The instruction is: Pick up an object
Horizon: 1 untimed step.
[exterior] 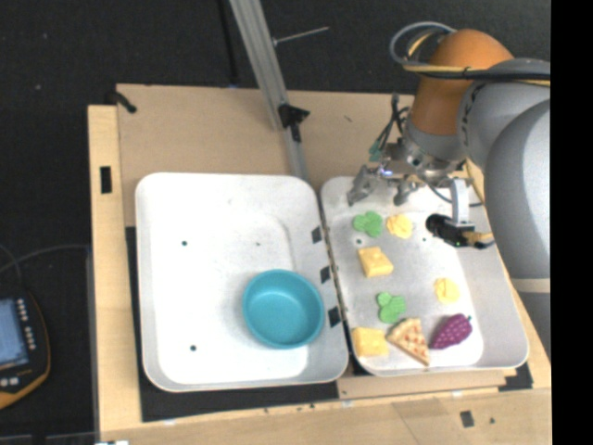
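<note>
Closest to the camera, along the near edge of the right-hand shallow white bin (486, 295), three toy foods lie in a row: a pale yellow plastic block (370, 342) on the view's left, an orange-and-yellow toy pizza slice (409, 339) touching it, and a purple toy grape bunch (450, 331) just beside the slice. Farther back in the same bin sit a small green toy vegetable (390, 305), a small yellow toy piece (446, 290) near the bin's right side, and a yellow toy cheese wedge (374, 261) near the left wall. Beyond the wedge, a green leafy toy piece (368, 222) and a pale yellow lumpy toy piece (399, 225) lie side by side, close together. The left-hand shallow white bin (204, 221) holds a round blue plastic bowl (281, 309), upright, in its near right corner. Both bins rest on a light brown tabletop (107, 248). The grey arm with an orange band (454, 58) reaches in from the right and points down over the far left corner of the right-hand bin. Its jaws stand spread apart with nothing between them, just beyond the green leafy toy piece and the pale yellow lumpy toy piece; whether they touch the bin floor cannot be told.
</note>
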Each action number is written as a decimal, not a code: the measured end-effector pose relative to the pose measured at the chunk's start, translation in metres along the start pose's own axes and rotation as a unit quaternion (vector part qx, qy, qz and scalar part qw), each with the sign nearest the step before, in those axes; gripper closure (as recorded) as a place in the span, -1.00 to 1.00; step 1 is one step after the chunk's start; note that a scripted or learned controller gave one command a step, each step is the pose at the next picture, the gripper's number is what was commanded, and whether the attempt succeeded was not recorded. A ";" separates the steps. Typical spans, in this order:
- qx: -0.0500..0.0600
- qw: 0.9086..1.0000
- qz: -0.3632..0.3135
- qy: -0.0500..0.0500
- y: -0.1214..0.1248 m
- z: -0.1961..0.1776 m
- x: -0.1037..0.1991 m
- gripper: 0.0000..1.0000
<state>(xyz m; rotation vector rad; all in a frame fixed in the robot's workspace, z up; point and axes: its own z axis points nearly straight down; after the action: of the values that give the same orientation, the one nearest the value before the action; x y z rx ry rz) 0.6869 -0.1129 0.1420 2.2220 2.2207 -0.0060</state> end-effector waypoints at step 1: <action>0.001 1.000 0.000 0.000 -0.001 0.043 -0.001 -1.00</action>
<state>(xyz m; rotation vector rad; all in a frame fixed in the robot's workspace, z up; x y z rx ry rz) 0.6861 -0.1143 0.0987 2.2233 2.2213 -0.0071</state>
